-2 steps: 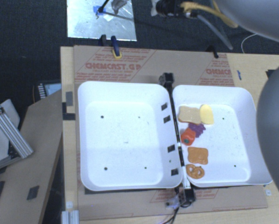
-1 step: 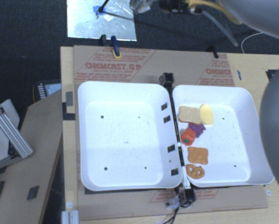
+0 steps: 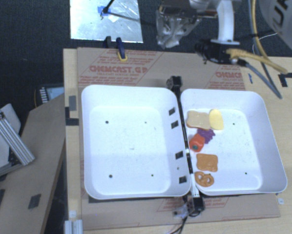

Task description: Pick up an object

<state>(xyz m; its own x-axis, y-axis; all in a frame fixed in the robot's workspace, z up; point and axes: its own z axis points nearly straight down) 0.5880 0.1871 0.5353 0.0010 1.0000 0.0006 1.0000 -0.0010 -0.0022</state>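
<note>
Hovering high beyond the far edge of the bins, the gripper [image 3: 169,35] carries nothing I can see; how far its jaws stand apart, I cannot tell. Toy food clusters along the right bin's [image 3: 263,130] left side: bread slice [image 3: 198,119], yellow piece [image 3: 216,119], pretzel [image 3: 204,179]; approach step, I'd say, so next it must come over them and descend.
</note>
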